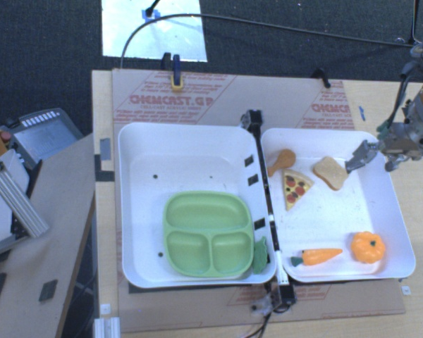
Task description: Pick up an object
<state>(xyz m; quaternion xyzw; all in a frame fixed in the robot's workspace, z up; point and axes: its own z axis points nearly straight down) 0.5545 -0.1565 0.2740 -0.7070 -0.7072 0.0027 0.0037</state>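
Near edge, right bin (402, 255): a toy carrot (317, 256) lies flat by the near wall, tip pointing right, with an orange pumpkin (367, 247) just to its right, the two close but apart. Left bin (137, 189): a green divided plate (207, 234) sits in the near half, three compartments, nothing in them. A small green item (261, 255) is wedged between the plate's right edge and the bin wall; can't tell what it is. Mid right bin: a pizza slice (295, 188) with its point toward the near side. Farther back, a drumstick (280, 161) near the divider and a slice of bread (330, 172) to its right, apart from each other. The gripper (361, 156) hangs over the far right part of the right bin, just right of the bread, nothing visible between the fingers; whether the jaws are open or closed, cannot tell. Far side: cardboard sheet (197, 98) under the bins.
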